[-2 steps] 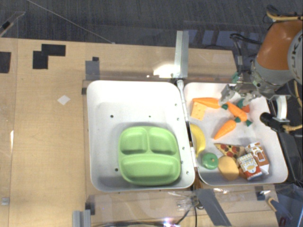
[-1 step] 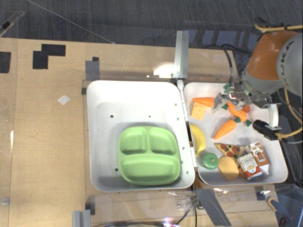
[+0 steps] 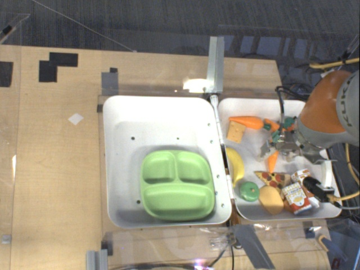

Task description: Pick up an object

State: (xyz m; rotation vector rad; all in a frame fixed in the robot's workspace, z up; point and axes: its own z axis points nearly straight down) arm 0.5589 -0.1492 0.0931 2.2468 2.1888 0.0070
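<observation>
The pincer (image 3: 277,148) hangs low in the right bin (image 3: 247,107), over a small carrot (image 3: 272,161) among crowded toy food, placed for a pick; its grip state cannot be told.

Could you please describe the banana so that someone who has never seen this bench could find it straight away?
Of the two white bins, look in the right bin, the one crowded with toy food. Along its left wall, beside the divider, lies the banana, below a cracker and above a round green piece. It is the one long, curved, plain yellow piece there.
</observation>
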